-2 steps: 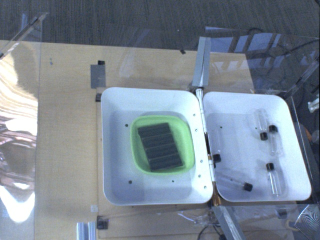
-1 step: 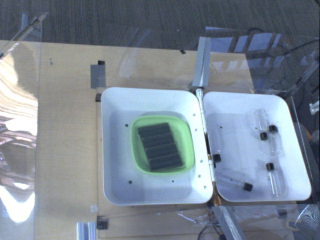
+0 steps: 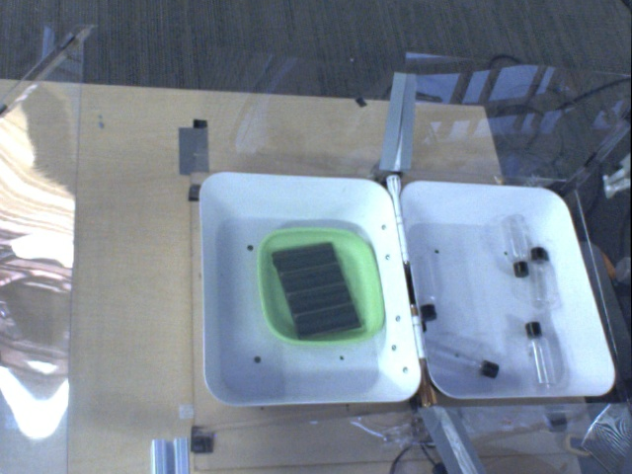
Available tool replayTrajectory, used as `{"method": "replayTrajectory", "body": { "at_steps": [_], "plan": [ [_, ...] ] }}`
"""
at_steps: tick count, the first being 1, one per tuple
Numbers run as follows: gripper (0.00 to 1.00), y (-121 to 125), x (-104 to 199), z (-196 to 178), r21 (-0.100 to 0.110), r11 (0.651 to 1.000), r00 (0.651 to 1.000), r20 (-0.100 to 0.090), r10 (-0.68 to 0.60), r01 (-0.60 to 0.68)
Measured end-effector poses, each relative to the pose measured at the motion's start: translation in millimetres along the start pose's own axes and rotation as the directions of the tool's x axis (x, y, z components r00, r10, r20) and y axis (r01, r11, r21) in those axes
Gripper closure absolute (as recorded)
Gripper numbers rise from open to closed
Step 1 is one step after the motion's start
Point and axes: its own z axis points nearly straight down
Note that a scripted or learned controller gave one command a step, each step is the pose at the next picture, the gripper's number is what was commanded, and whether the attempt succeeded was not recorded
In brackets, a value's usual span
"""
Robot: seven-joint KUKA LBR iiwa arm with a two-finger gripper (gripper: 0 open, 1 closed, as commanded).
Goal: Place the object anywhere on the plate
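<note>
The two bins [image 3: 296, 200] [image 3: 474, 205] look like smooth white plastic with a soft sheen, and the plate [image 3: 367, 275] in the left one is a glossy lime-green plastic carrying a matt, dark grey ribbed slab [image 3: 315, 290] that looks rubbery or foam-like. In the right bin lie several clear tubes [image 3: 520, 245] [image 3: 542, 352] [image 3: 456, 355], glass or hard transparent plastic, each with a small matt black cap. The bench [image 3: 128, 265] reads as pale wood-grain board under a shiny transparent sheet that throws bright reflections, with a dull grey metal bar [image 3: 399, 126] behind the bins.
</note>
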Motion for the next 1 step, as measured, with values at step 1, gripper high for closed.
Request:
{"method": "replayTrajectory", "body": {
  "at_steps": [1],
  "plan": [
    [0.00,-6.3,-0.4,0.6,0.003,0.996,0.996,-0.001,0.088,-0.088]
  ]
}}
